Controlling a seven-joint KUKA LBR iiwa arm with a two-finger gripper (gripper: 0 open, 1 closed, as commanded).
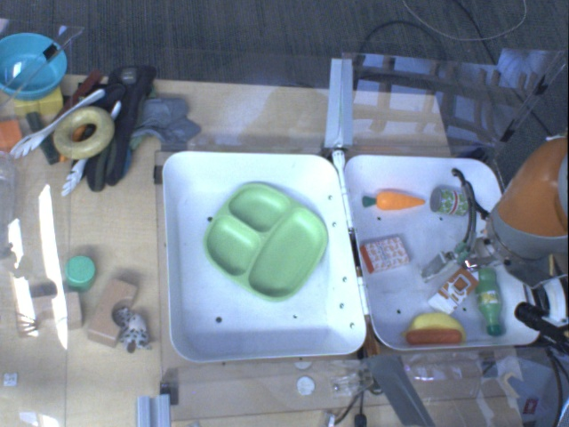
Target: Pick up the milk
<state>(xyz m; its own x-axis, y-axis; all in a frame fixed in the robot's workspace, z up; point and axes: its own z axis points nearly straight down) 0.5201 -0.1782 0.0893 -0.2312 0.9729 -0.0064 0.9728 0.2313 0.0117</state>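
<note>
My pincer hangs low over the right bin; I cannot tell how open it is. The milk, seemingly the small carton, lies flat just beside the pincer, ungripped and reachable from above.

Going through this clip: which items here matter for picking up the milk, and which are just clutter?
Job in hand:
- gripper
- red-and-white carton, probably the milk; label unreadable
- right bin

Lying about:
- toy carrot
- can
- green bottle
- orange-and-white packet
- toy hot dog
- green divided plate
- blue bowl
</note>
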